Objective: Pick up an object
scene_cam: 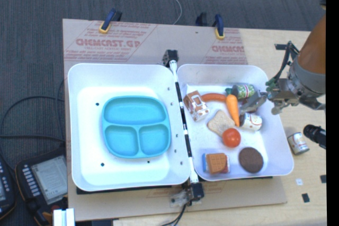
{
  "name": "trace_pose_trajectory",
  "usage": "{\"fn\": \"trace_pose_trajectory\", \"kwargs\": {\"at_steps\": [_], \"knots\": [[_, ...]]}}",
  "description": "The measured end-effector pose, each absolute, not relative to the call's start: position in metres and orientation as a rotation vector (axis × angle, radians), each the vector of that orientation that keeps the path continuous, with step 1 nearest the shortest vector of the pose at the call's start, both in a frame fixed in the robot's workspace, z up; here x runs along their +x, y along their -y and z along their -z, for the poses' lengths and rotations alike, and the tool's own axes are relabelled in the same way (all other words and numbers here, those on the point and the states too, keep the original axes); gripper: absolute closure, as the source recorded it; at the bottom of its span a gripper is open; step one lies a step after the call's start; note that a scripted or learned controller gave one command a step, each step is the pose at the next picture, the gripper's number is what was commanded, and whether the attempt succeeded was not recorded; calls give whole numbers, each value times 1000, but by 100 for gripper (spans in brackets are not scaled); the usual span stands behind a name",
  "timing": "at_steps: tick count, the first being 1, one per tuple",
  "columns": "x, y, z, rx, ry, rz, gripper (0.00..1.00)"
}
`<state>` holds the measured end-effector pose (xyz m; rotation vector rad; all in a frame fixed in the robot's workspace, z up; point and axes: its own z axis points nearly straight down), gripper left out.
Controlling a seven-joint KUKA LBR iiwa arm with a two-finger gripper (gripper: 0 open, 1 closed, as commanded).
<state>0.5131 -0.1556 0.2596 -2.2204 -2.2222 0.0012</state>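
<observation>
Two white bins [79, 114] sat on the bench: the left held one blue tray [136, 126], the right about nine toy foods [231, 137], including one carrot [233, 108].

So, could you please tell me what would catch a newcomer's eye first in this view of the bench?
Probably the light blue three-compartment plastic tray, lying alone in the left white bin. Next comes the bright jumble of toy food in the right white bin: an orange carrot, a red tomato, a slice of bread and a dark brown round cookie. The grey two-finger gripper reaches in from the right, beside the carrot.
</observation>
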Motion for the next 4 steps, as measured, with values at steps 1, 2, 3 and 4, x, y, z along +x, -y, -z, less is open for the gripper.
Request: {"fn": "trace_pose_trajectory", "kwargs": {"at_steps": [1, 2, 3, 4], "knots": [[512, 216, -105, -2213, 2224, 8, 0], [487, 161, -89, -2233, 2229, 5, 0], [488, 160, -99, -2233, 2229, 7, 100], [488, 160, -99, -2232, 2229, 7, 0]]}}
